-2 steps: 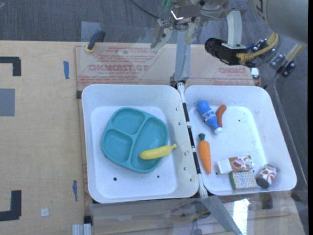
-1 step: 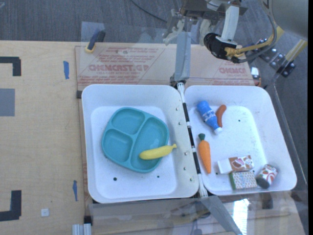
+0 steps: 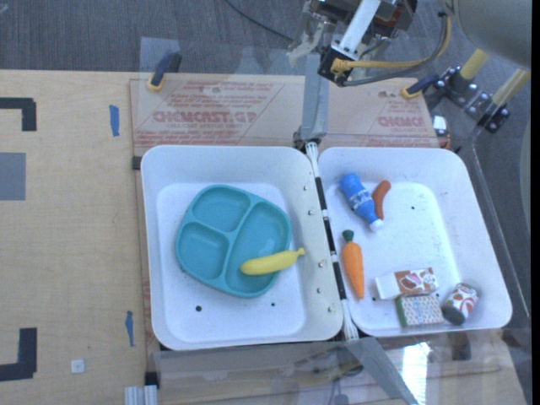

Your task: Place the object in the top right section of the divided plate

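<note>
The left bin (image 3: 160, 310), a shallow white tray with rounded corners, holds a teal divided plate (image 3: 232, 239) of smooth plastic with three sections. A yellow toy banana (image 3: 272, 262) lies across the plate's lower right rim, its tip reaching past the edge toward the bin's wall, so it rests at the plate's right side rather than fully inside one section.

The right bin (image 3: 481, 226) holds the other toys. A blue and white bottle (image 3: 359, 200) lies tilted near the top, with a reddish-brown sausage (image 3: 380, 197) just beside it. An orange carrot (image 3: 352, 266) with a green top lies near the divider between the bins. Toward the lower right sit a small printed carton (image 3: 406, 283), a green patterned box (image 3: 420, 310) touching it, and a small can (image 3: 460, 303) on its side.

The gripper (image 3: 321, 45) hangs above the bench's far edge, behind the bins and over a cardboard sheet (image 3: 211, 112); whether it is spread or closed cannot be told, and nothing shows in its grasp.
</note>
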`<state>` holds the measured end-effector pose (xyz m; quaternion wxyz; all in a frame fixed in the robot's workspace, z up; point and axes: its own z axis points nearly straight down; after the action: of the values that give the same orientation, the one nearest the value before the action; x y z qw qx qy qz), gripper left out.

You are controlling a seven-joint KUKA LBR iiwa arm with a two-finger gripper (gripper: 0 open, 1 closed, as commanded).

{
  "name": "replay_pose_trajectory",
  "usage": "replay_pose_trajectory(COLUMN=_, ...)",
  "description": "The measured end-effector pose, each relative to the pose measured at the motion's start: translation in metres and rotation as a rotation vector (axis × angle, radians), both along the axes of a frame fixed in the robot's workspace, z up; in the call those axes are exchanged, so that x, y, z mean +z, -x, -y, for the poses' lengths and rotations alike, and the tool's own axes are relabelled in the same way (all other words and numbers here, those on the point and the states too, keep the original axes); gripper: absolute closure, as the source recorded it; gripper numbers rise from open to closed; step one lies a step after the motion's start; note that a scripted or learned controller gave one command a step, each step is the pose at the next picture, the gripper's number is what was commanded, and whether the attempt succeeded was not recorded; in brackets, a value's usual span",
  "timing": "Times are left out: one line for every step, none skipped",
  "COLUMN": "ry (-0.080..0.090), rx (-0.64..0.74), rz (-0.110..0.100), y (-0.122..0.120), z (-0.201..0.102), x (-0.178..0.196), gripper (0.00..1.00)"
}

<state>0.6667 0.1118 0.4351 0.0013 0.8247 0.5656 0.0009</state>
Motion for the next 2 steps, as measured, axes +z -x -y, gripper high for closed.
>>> replay_pose_trajectory(ry=0.000, rx=0.128, rz=-0.007, y=0.049, z=0.054, x=-0.033, gripper=0.00)
replay_pose_trajectory(ry=-0.003, rx=-0.943, rz=-0.001, y=0.064, z=0.074, x=-0.012, gripper=0.00)
